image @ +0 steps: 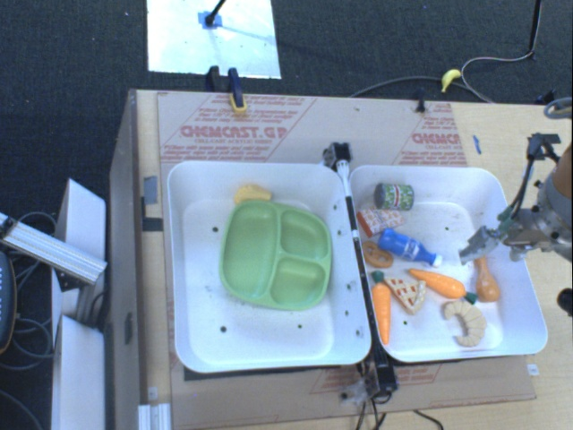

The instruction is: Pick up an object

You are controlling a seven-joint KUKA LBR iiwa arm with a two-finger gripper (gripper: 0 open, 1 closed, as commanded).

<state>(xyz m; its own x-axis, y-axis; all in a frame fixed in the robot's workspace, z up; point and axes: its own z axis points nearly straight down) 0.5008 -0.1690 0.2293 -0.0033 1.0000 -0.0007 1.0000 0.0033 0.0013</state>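
Nearest the camera, the front rim of the bench (269,385) carries 2 shallow white bins side by side on a brown protective sheet printed with red lettering. The right bin (510,334) holds a croissant (468,321), 2 carrots (381,301), a pizza slice (407,292), a blue bottle (406,245), a pretzel (378,257), a red packet (379,220) and, farthest back, a green can (394,196). The pincer (481,243) hangs over this bin's right side, just above an orange drumstick-shaped toy (485,280); whether its fingers are parted or grip anything cannot be told. The left bin (206,330) holds a green divided tray (276,256) with a yellow piece (252,193) behind it. Beyond the bench lie dark carpet, cables and a pale floor panel (212,23).
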